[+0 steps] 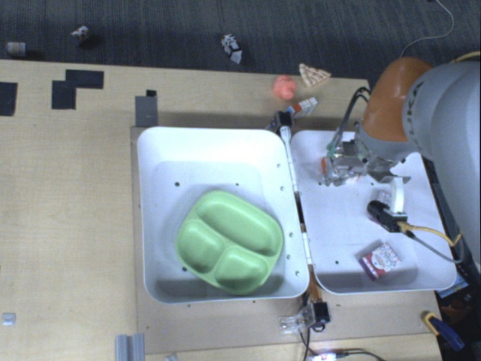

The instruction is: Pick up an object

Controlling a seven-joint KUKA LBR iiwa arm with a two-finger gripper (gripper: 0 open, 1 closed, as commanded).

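A green divided plate [229,239] lies tilted in the left bin [161,156], towards its front. Near the front edge of the right bin [338,254] sits a small red and white box [381,260]. My gripper [340,168] hangs over the back left part of the right bin, well apart from the box. Nothing shows in its grasp.
Behind the bins, on the bench edge, lie a pink ball [283,87], a pizza-slice toy [314,75] and a small orange-tipped item [304,106]. Small bits litter the dark floor beyond. My grey arm [443,119] covers the right bin's back right corner.
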